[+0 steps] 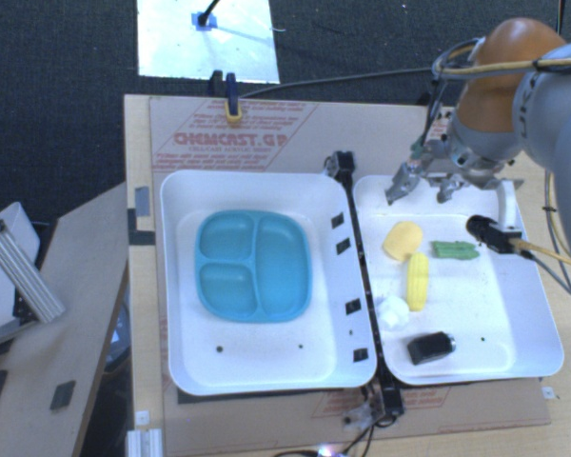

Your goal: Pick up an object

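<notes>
The fingers (pixel 421 187) hang apart and empty over the right bin (pixel 533 350); the yellow lemon (pixel 402 241) lies just below them.

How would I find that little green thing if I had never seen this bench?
Start at the right-hand white bin, the one under the claw. Near its far right side lies the green piece, small, flat and longish. It lies right of the pale yellow lump and is the only green object there.
</notes>
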Controlling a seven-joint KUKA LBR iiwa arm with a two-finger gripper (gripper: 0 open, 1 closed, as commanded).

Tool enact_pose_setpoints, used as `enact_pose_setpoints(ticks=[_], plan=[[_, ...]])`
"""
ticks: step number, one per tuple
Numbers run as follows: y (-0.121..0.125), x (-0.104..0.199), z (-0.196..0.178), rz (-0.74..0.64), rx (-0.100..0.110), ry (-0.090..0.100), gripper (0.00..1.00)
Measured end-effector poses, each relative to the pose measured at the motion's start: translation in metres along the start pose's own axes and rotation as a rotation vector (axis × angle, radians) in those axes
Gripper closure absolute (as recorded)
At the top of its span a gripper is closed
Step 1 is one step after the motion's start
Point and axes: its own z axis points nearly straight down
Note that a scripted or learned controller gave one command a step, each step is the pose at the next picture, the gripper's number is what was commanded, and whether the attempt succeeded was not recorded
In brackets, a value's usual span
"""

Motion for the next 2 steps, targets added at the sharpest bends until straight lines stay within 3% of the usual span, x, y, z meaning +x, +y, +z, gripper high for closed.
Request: enact_pose_setpoints(ticks=[1, 2], plan=[[-0.001, -0.004, 0.042, 0.001, 0.000, 0.001, 0.00], [0.002, -0.004, 0.028, 0.000, -0.007, 0.000, 1.00]])
